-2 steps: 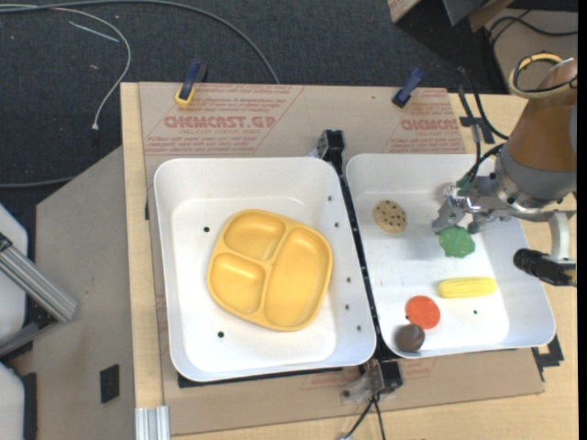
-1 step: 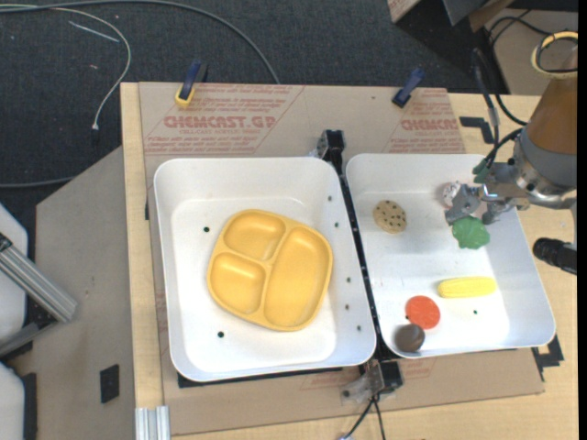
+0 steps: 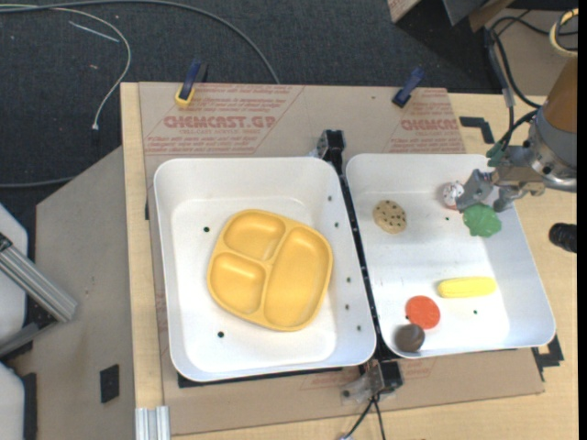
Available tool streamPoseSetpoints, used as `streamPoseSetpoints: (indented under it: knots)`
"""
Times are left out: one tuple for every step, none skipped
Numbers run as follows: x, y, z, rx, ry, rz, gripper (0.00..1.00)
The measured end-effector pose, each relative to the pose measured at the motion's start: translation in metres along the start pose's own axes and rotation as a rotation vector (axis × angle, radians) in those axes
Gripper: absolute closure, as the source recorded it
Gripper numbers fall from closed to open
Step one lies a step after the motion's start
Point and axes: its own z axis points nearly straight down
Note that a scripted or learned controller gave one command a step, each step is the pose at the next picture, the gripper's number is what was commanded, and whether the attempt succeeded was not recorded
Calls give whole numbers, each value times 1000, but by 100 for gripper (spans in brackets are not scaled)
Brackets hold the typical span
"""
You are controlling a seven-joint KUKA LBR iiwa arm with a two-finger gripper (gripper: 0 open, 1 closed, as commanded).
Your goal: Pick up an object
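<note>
- A small dark brown round object (image 3: 409,337) lies nearest the camera, at the front edge of the right white bin (image 3: 523,319).
- Just behind it, touching or nearly so, sits a flat orange-red disc (image 3: 423,312).
- A yellow elongated plastic piece (image 3: 467,288) lies to the right of the disc, apart from it.
- A round tan cookie with dark chips (image 3: 390,215) rests near the bin's back left.
- The grey pincer (image 3: 486,193) hovers at the back right, above a green leafy toy (image 3: 482,221) and beside a small pinkish-white object (image 3: 451,193); whether its fingers grip anything cannot be told.
- The left white bin (image 3: 183,337) holds a yellow three-compartment plastic plate (image 3: 270,269).
- Both bins sit on a cardboard-covered bench (image 3: 147,246).
</note>
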Motion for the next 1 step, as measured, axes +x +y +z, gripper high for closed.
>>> streamPoseSetpoints:
  knots:
    - [54,12,13,8,4,-3,100]
